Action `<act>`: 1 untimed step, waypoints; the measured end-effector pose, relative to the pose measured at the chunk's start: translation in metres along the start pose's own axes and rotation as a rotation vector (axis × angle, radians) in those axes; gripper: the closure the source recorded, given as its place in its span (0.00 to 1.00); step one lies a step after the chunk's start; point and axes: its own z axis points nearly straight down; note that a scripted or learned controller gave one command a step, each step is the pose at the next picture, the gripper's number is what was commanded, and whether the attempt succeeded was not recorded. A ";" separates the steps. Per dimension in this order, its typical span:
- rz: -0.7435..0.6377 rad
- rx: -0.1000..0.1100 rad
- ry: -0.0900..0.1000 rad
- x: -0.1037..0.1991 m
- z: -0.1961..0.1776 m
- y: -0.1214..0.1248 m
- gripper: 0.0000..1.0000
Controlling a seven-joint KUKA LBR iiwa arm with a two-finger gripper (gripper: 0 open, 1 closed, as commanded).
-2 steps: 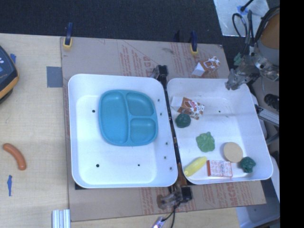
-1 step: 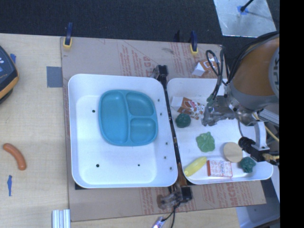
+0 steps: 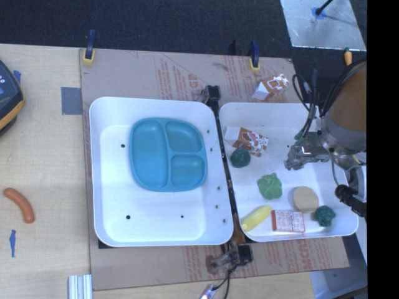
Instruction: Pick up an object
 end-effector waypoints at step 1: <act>-0.001 -0.003 0.000 0.006 -0.023 0.031 0.00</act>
